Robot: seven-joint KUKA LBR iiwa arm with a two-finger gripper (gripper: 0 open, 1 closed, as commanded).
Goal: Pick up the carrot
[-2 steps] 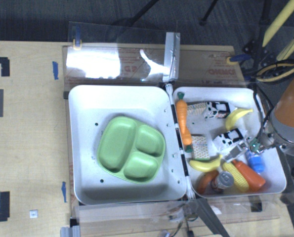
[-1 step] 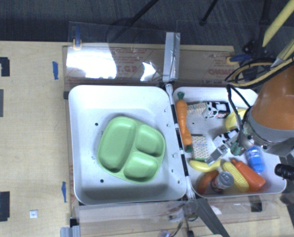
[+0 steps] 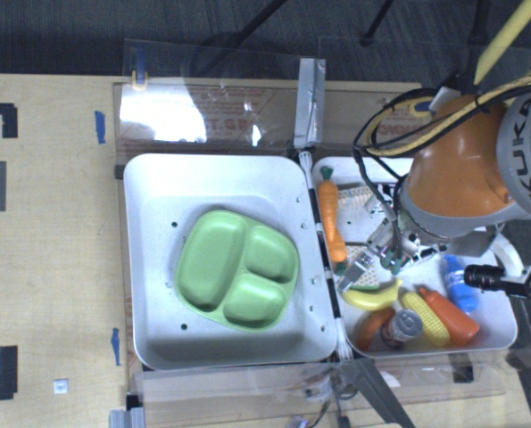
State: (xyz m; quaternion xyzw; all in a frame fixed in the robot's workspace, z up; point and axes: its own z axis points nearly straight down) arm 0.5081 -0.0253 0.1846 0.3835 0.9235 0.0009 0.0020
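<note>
The carrot (image 3: 331,221) is orange with a green top. It lies lengthwise along the left wall of the right bin (image 3: 506,333), its green end toward the back. My gripper (image 3: 370,261) hangs low in that bin, just right of the carrot's near tip and a little apart from it. The grey wrist and orange band (image 3: 457,163) above it hide much of the bin's middle. Nothing is visibly held.
A yellow banana (image 3: 372,298), a corn cob (image 3: 426,316), an orange-red bottle (image 3: 451,317), a blue item (image 3: 461,290) and a brown capped item (image 3: 392,328) crowd the right bin's front. A green divided plate (image 3: 238,270) lies in the left bin (image 3: 149,194).
</note>
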